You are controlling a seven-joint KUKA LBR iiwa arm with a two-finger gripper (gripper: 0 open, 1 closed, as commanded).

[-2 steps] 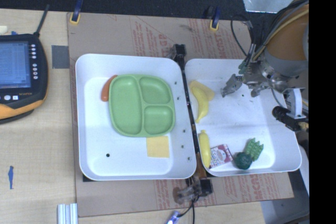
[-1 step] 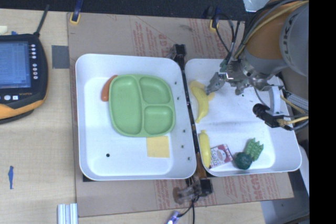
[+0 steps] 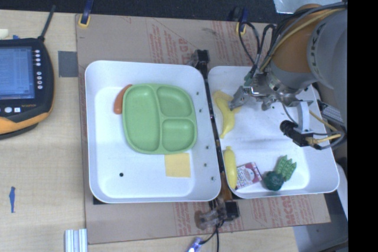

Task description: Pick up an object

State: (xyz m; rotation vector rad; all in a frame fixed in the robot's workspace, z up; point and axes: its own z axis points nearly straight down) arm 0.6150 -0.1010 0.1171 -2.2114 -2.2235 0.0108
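Item: my gripper (image 3: 253, 95), over the right bin (image 3: 322, 183), upper part — fingers look spread, nothing between them. Nearest target: upper banana (image 3: 224, 112), just left of the gripper and a bit below, hard against the bin's left wall, long axis approx. top-to-bottom in the camera view. Second banana (image 3: 230, 169), lower down, same wall. Judgement: short shift left, jaws set across the banana's width.

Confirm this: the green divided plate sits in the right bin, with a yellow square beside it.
Wrong bin. The camera view shows the green divided plate in the left bin, with the yellow square beside it.
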